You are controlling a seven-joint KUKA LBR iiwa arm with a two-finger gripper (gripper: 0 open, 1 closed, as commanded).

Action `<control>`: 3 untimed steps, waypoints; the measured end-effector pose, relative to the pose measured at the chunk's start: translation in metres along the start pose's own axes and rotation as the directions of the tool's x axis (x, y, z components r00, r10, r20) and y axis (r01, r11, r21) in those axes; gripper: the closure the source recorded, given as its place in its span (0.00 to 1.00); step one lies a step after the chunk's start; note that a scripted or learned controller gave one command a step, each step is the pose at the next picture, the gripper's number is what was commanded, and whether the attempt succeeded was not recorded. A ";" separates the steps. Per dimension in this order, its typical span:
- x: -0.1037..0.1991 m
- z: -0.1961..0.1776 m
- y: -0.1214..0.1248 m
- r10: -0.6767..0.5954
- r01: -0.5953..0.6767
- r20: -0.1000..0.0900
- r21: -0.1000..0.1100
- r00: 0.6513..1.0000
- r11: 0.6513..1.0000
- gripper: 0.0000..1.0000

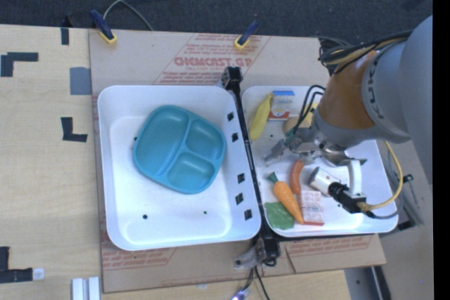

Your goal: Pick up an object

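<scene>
Over the right bin (383, 172), the arm (365, 95) reaches in from the right, wrist bent down.
Its jaws (287, 146) hang low beside a banana (259, 117), far of a carrot (286, 199); their state I cannot tell. Left bin (116, 221) holds a blue plate (179, 149).

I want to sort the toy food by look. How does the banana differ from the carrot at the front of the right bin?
The banana is yellow; the carrot is orange. The banana lies at the back of the right bin, beside the dividing wall, while the carrot lies near the front, next to a green piece. The banana looks longer and gently curved; the carrot is shorter and tapered. Both lie flat, apart from the gripper.
</scene>
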State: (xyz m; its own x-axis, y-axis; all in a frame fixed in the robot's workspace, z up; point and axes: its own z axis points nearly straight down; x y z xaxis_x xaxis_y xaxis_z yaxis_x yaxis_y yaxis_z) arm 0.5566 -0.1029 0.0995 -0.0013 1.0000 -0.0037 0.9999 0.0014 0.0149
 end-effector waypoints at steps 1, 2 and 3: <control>0.000 -0.010 0.001 0.000 0.000 0.002 -0.005 1.000 1.000 1.00; 0.003 0.012 -0.053 0.001 -0.001 -0.004 0.013 1.000 1.000 1.00; 0.003 0.012 -0.053 0.000 0.000 -0.004 0.012 1.000 1.000 0.00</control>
State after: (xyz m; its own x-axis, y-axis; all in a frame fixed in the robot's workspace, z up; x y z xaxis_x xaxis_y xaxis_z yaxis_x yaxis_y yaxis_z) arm 0.5040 -0.0999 0.0866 -0.0011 1.0000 0.0003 1.0000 0.0011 0.0024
